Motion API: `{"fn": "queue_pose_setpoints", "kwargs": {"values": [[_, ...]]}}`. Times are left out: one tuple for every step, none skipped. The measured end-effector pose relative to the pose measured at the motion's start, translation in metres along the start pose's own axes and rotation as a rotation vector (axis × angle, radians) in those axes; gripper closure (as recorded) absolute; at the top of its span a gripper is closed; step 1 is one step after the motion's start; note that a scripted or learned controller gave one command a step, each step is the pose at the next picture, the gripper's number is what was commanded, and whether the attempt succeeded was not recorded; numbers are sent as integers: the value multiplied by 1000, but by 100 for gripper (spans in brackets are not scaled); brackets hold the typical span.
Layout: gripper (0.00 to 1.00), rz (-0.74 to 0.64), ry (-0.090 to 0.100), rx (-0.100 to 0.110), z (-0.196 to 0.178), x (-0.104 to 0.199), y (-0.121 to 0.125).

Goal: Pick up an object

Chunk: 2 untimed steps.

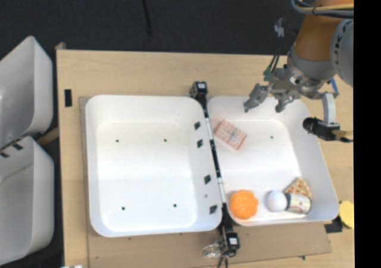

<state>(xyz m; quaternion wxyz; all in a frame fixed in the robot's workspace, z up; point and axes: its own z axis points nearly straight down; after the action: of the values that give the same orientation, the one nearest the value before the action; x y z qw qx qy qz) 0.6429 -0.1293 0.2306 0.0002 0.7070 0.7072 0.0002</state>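
My gripper [267,101] hangs over the far edge of the right bin [309,159], its two grey fingers spread open with nothing between them. A small pink patterned packet [230,134] lies flat in that bin, to the lower left of the gripper. At the bin's near edge sit an orange ball [243,203], a white ball [275,201] and a patterned cup lying on its side [297,195].
The left bin [146,162] adjoins the right one, with a black clipped divider [209,153] between them. White containers [24,142] stand beyond the bench's left edge. A yellow item [346,213] lies at the bench's right edge.
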Motion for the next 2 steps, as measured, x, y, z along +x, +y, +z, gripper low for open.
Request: {"fn": "queue_pose_setpoints", "kwargs": {"values": [[100, -2, -1, -3, -11, -1, 1], [100, -7, 1, -4, -99, 63, -54]]}}
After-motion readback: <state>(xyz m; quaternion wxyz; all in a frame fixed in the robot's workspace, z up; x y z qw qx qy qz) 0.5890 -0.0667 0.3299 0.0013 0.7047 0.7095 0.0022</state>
